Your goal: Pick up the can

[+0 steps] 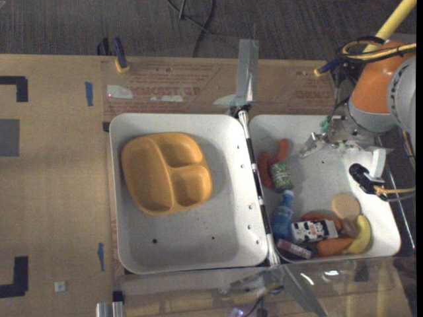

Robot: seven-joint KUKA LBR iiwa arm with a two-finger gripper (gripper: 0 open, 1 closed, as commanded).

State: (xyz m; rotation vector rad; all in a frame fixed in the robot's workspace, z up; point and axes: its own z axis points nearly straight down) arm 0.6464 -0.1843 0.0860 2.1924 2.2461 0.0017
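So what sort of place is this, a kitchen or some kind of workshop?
Most likely a robot test lab, not a kitchen. A grey and orange arm reaches over two white bins on a cardboard-topped bench. One bin holds a yellow divided plate, the other a can among toy-like food.

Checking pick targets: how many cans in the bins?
1. The can lies in the right bin, near its left wall beside the sausages. More could hide under the front pile.
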